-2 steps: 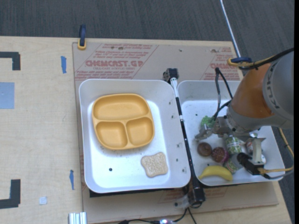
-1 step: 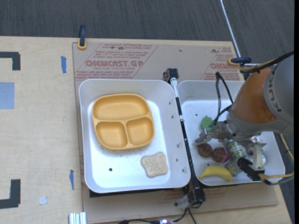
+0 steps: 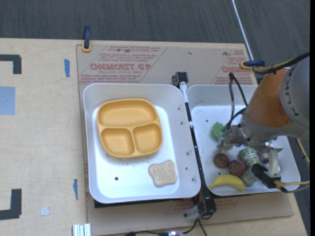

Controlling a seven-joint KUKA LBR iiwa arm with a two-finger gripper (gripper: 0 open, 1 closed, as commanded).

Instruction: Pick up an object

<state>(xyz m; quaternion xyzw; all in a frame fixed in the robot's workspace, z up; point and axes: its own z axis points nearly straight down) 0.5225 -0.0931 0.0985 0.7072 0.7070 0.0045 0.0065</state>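
Observation:
My gripper (image 3: pixel 232 140) hangs low over the right bin (image 3: pixel 206 113), under the orange band of the arm. A green broccoli-like piece (image 3: pixel 217 130) lies just to its left. Below it sit a brown round piece (image 3: pixel 221 160), a dark red round piece (image 3: pixel 236 168) and a green-and-white can (image 3: pixel 249 156). A yellow banana (image 3: pixel 227 182) lies along the bin's front edge. The wrist hides whatever is right beneath the gripper.
The left bin (image 3: pixel 93 132) holds a yellow divided plate (image 3: pixel 130 127) and a slice of bread (image 3: pixel 163 173). A black cable and a divider bar (image 3: pixel 189 127) run between the bins. Black cables loop around the arm's wrist on the right.

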